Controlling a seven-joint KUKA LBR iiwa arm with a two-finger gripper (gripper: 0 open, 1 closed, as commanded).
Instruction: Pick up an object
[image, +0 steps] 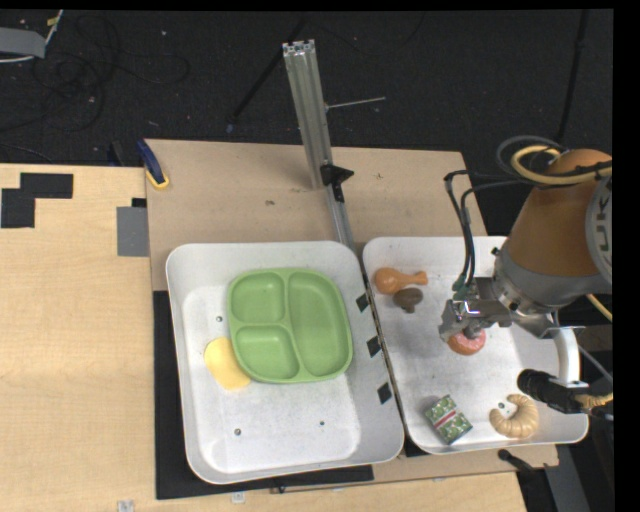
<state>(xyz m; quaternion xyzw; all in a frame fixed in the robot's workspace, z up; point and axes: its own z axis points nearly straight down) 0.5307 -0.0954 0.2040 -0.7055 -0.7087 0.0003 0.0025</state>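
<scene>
A pink round object (467, 343) lies near the middle of the right bin (420, 400), directly under the gripper (463, 322), which seems to touch it; how far the gripper is open cannot be told.

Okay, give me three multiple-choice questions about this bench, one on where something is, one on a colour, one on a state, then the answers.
1. Where does the divided plate lie?
A. left bin
B. right bin
C. bare bench

2. What colour is the object tucked under the plate's left rim?
A. blue
B. yellow
C. black

3. Where is the end effector?
A. over the left bin
B. above the bench, outside both bins
C. low over a pinkish object in the right bin

Answers:
1. A, it sits in the left bin.
2. B, the yellow object shows at the rim.
3. C, it is right above the pinkish object.
</scene>
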